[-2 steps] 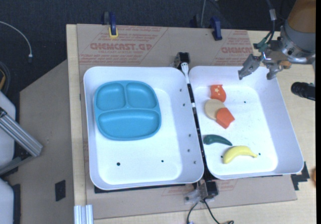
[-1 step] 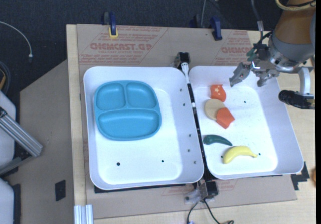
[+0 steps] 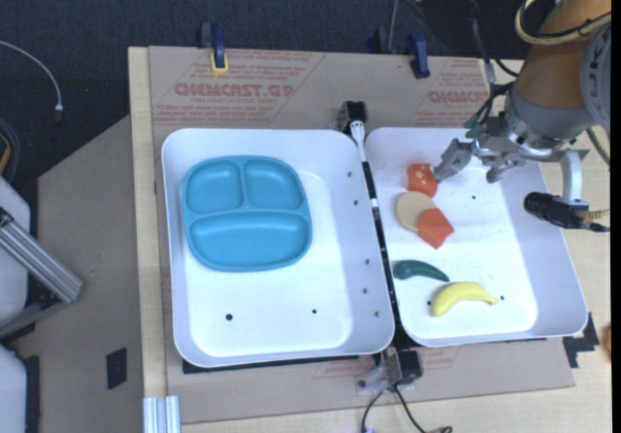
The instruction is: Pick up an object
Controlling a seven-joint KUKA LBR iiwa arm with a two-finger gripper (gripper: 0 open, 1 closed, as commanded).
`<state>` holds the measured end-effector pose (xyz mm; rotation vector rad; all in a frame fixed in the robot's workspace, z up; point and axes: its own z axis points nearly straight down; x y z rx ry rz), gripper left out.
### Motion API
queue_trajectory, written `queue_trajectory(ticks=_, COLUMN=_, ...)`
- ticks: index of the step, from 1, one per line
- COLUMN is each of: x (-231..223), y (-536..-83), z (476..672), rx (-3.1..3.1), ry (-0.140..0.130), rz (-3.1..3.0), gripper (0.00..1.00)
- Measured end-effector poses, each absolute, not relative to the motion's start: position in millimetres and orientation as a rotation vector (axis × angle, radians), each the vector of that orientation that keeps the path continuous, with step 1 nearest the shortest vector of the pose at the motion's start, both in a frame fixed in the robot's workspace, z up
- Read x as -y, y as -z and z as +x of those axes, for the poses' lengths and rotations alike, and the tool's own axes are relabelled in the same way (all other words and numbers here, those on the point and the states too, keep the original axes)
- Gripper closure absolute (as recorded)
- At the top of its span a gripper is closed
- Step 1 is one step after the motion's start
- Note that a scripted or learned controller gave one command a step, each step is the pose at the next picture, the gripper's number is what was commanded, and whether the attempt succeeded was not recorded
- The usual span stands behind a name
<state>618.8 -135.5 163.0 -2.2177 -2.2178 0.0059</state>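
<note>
The right bin [image 3: 543, 266] holds a small red piece [image 3: 421, 178], a beige round piece [image 3: 411, 209], a red-orange block [image 3: 435, 226], a dark green pepper [image 3: 419, 271] and a yellow banana [image 3: 462, 297]. My gripper [image 3: 475, 159] hangs over the upper part of the right bin, right of the small red piece. Its two fingers [image 3: 450, 160] are spread apart with nothing between them.
The left bin [image 3: 291, 324] carries a blue divided plate [image 3: 247, 211]. A black divider runs between the bins. Blue clamps [image 3: 217, 50] sit at the board's far edge. Cables hang behind the arm at the upper right.
</note>
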Motion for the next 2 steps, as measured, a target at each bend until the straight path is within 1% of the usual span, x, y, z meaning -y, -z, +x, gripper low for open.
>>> queue_trajectory(ticks=1, x=133, y=-119, z=622.3, rx=2.219, ry=-0.006, rz=-2.216, gripper=0.0)
queue_trajectory(ticks=2, x=134, y=-133, z=624.2, rx=2.223, ry=0.001, rz=-2.222, gripper=1.0)
